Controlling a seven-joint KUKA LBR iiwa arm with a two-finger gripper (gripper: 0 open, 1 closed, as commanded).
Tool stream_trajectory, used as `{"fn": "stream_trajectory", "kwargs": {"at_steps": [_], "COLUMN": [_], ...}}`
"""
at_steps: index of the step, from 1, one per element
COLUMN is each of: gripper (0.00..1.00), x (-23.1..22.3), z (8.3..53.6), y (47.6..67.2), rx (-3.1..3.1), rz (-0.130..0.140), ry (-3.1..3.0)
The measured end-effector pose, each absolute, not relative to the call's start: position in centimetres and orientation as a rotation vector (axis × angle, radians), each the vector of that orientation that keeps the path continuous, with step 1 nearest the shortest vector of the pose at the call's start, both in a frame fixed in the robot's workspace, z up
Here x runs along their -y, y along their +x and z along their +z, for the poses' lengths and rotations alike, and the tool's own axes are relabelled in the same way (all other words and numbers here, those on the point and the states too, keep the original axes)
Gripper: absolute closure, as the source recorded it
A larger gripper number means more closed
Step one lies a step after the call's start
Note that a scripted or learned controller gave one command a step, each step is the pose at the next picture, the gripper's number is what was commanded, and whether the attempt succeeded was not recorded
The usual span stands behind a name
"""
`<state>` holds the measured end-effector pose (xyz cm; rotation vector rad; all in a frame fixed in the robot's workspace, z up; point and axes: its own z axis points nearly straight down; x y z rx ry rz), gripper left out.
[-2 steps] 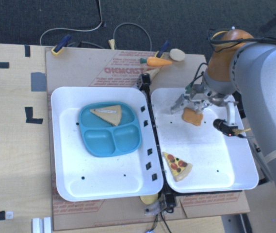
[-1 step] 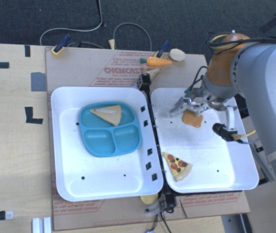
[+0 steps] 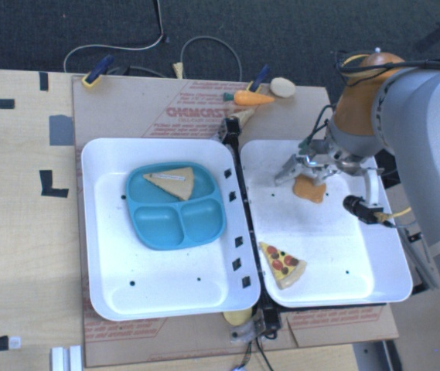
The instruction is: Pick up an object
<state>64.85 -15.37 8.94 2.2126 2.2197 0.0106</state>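
Observation:
My gripper point(image 3: 309, 173) hangs over the far part of the right bin point(image 3: 374, 284), its fingers spread open. An orange-brown bread-like lump point(image 3: 311, 191) lies on the bin floor just below the fingertips; nothing shows it being clasped. A toy pizza slice point(image 3: 283, 263) rests near the right bin's front left. In the left bin point(image 3: 104, 284) stands a blue divided plate point(image 3: 177, 207) bearing a tan wedge point(image 3: 172, 182).
Behind the bins, on the cardboard sheet, lie a toy carrot point(image 3: 252, 97) and a pale egg-shaped piece point(image 3: 282, 87). A yellow clamp point(image 3: 93, 76) sits at the sheet's far left corner. The grey arm point(image 3: 413, 130) covers the right bin's far right side.

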Motion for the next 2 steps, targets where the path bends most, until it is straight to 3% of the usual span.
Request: {"fn": "stream_trajectory", "kwargs": {"at_steps": [1,2], "gripper": [0.00,0.00], "x": [15.5,20.4], "z": [9.0,8.9], "y": [63.4,67.2], "rx": [-2.215,-2.218], "rz": [0.010,0.009], "ry": [2.207,2.214]}}
